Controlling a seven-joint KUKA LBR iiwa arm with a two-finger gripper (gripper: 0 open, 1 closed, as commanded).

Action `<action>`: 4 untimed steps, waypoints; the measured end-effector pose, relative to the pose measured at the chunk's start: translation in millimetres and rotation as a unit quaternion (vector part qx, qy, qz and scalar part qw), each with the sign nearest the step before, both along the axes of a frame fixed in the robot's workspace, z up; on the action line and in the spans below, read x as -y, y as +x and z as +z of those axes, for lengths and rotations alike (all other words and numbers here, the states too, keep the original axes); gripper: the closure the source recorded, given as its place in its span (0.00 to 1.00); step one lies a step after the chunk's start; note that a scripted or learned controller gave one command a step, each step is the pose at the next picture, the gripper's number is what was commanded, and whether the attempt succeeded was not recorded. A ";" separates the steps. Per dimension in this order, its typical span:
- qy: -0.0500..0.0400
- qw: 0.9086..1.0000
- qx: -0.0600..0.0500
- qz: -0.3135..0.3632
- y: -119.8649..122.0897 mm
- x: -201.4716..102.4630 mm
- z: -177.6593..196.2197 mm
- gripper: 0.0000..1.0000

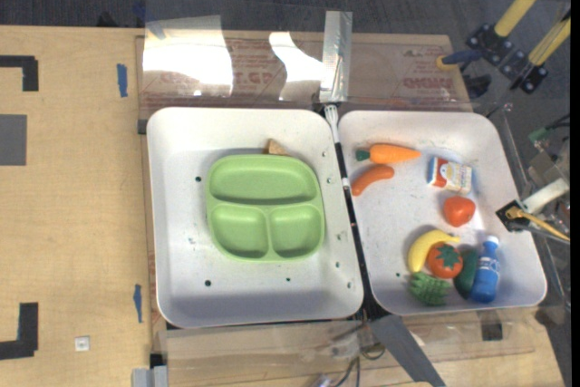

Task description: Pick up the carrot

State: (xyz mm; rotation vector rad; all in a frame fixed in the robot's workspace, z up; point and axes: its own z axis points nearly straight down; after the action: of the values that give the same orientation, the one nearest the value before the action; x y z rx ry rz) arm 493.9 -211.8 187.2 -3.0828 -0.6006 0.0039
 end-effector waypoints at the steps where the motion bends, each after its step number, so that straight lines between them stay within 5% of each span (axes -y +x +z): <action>1: 0.000 0.996 -0.001 -0.091 11.0 6.9 -9.9 1.00; 2: 0.002 0.996 -0.001 -0.089 -14.1 -58.3 -16.5 1.00; 3: 0.000 0.996 0.000 -0.090 69.6 -10.8 14.2 1.00; 4: 0.001 0.996 -0.001 -0.091 44.9 -30.9 18.0 1.00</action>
State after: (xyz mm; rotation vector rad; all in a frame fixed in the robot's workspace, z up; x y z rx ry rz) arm 538.8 -180.9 205.2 -3.1221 -0.3158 0.0060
